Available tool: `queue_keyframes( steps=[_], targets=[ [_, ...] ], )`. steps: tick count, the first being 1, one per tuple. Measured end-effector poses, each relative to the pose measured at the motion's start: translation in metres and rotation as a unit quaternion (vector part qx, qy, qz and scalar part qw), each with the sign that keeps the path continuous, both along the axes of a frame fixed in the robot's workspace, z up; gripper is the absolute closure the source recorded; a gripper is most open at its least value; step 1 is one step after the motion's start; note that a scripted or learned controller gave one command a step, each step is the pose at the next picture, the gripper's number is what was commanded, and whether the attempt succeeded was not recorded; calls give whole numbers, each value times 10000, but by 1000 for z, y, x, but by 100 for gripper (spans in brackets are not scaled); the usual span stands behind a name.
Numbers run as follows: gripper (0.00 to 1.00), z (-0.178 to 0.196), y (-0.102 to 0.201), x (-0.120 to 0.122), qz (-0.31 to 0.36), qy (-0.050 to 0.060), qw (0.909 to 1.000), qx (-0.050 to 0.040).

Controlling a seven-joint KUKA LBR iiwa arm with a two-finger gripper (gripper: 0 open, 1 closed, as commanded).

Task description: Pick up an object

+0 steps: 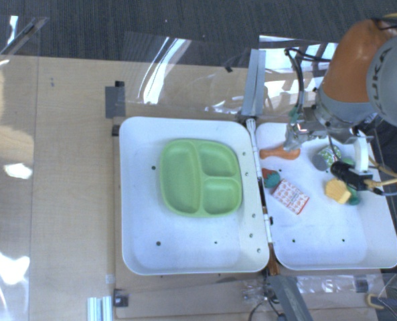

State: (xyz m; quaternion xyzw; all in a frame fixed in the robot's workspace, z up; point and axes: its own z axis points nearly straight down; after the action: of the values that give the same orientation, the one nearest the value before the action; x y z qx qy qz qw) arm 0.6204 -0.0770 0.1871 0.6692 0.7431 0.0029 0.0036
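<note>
Grey arm with orange band (359, 52) reaches in from the right over the right shallow white bin (332, 246); its tool (293, 138) sits low near the bin's far left corner, metal, partly blurred, so cannot tell if it is apart or together, and nothing is clearly seen clamped in it. Orange carrot-shaped toy (280, 154) lies just below and in front of the tool, touching or nearly touching its tip; cannot tell which. Small green and red toy (272, 178) sits near the bin's left wall, just below the carrot toy. Flat white card with red pattern (290, 196) lies tilted beside it, toward the bin centre. Yellow block (338, 191) sits right of the card, with a black cable-like part of the arm (349, 172) over its upper edge. Pale green patterned object (328, 156) lies under the wrist, partly hidden, shape hard to read. Left shallow white bin (138, 246) holds a light green divided plastic plate (199, 178), well apart from the tool. Both bins rest on the wooden table (57, 199).
</note>
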Motion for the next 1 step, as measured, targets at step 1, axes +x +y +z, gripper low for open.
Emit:
queue_keyframes(
  steps=[1],
  targets=[
    [0,0,0,0,-2,3,10000,1]
  ],
)
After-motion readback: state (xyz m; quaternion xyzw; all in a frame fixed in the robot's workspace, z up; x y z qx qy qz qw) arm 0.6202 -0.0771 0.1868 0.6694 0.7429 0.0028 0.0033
